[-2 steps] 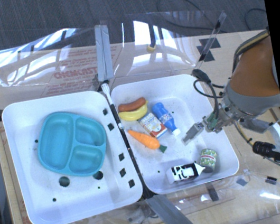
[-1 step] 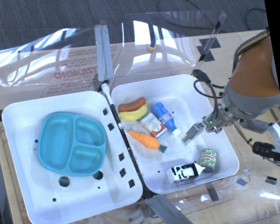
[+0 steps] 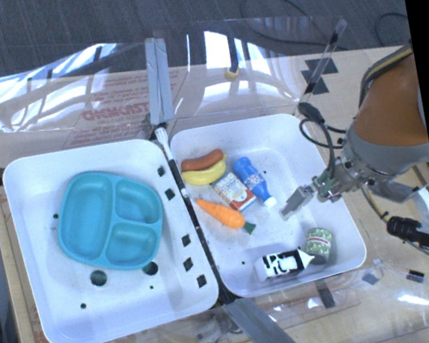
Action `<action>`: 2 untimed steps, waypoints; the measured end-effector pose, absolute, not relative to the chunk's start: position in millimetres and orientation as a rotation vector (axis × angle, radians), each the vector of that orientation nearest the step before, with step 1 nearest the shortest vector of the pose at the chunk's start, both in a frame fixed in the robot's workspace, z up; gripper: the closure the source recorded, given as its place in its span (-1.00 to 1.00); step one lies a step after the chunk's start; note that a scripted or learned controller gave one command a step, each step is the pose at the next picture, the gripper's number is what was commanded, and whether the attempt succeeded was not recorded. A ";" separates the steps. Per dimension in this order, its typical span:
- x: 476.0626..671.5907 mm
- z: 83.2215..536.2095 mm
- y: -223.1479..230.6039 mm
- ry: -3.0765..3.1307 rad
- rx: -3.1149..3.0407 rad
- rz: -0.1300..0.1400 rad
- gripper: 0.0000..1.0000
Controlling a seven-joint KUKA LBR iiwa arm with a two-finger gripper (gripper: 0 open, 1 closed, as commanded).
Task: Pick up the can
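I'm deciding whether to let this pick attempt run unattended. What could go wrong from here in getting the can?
1. The can lies tight against the black-and-white carton, so the gripper could snag or drag the carton too.
2. The can sits close to the right bin's front rim, leaving little room on that side.
3. The gripper hangs nearer the blue bottle and may bump it.

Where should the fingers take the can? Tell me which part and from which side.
Probably best taken across its rounded side wall, coming down from above. The can sits in the right bin near the front right corner, with the black-and-white carton close on its left and the bin wall close on its right, so the fingers would likely fit better on its near and far sides. The gripper hangs above and left of it.
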State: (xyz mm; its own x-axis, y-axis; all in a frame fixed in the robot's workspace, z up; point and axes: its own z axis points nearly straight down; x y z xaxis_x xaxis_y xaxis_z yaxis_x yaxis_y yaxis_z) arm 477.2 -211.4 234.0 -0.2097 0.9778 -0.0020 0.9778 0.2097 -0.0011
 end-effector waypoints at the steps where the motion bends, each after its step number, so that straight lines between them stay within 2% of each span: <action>1: 477.3 234.6 -211.3 2.446 1.969 -0.003 -1.00; 2: 477.8 238.5 -210.9 2.473 1.932 -0.002 -1.00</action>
